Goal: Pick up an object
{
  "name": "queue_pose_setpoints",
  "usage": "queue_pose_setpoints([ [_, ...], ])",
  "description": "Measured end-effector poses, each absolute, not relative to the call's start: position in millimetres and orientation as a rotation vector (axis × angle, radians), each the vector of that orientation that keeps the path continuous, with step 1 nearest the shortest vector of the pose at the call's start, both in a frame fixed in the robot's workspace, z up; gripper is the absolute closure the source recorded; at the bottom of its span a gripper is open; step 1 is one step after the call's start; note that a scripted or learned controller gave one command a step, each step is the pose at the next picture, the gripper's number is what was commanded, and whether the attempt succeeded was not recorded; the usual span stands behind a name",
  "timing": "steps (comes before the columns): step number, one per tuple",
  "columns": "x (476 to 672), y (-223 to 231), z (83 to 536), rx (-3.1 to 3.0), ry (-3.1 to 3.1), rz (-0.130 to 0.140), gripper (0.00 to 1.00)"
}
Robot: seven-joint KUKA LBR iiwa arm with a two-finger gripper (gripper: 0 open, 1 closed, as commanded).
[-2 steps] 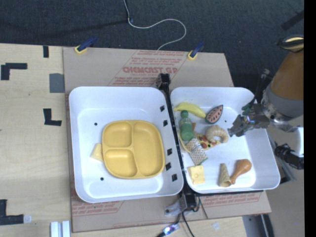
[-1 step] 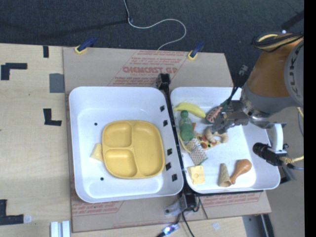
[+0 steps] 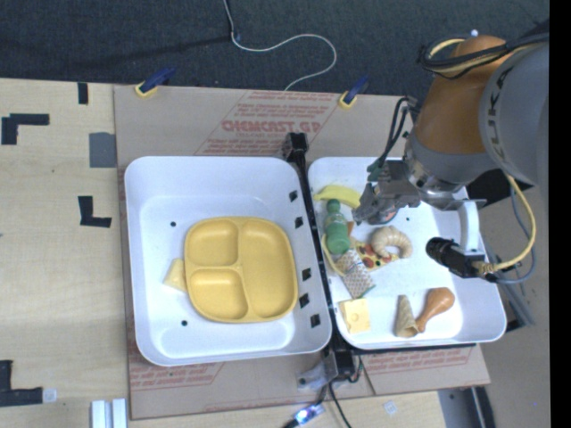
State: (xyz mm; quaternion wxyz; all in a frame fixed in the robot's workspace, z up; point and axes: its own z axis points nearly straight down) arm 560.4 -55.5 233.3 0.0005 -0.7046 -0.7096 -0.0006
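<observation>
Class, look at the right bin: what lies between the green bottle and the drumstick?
In the camera view, between the green bottle and the drumstick lie a shrimp and a grey mesh piece.

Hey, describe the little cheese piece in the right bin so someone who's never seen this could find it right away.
Start at the right white bin, the one the arm reaches into. Go to its near left corner, below the pile of toy food. The cheese piece lies there alone: a small, flat, pale yellow square, unlike the brown drumstick and tan cone to its right.
</observation>
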Motion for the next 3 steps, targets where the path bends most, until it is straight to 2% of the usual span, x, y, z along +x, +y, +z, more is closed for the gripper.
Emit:
queue_pose_setpoints([
  [1,586.1,-17,232,-2.214,-2.227,0.0,1.0],
  [2,595.0,26,221,-2.216,-2.225,0.003,1.0],
  [3,604.3,23,231,-2.218,-2.225,0.001,1.0],
])
